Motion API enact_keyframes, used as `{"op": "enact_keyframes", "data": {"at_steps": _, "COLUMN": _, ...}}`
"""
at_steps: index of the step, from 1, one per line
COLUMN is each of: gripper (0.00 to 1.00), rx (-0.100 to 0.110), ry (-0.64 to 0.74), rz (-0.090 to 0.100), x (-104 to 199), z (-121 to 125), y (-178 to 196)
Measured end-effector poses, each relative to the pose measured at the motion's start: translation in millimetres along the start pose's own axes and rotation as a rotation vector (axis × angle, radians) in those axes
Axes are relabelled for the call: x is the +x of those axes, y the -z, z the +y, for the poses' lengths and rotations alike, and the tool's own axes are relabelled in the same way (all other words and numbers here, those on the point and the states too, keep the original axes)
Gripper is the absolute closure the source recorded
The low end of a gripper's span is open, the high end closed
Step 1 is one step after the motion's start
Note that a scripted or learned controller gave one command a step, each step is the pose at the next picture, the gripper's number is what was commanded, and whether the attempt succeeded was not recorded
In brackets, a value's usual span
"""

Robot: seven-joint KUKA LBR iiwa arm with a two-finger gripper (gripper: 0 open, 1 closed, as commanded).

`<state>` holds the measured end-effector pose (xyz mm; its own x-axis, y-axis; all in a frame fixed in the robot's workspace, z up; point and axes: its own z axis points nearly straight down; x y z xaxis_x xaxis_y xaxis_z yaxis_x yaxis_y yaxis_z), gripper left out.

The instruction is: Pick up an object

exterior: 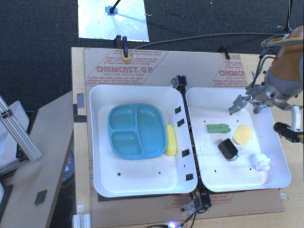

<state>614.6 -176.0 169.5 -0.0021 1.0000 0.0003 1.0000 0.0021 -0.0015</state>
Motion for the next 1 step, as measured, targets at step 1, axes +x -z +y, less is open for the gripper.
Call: {"op": "enact_keyframes", "data": {"at_steps": 1, "gripper": 0.00, "rx": -0.002, "ry": -0.001, "rz": -0.001, "x": -2.1, "z": 2.6, "y": -41.7}}
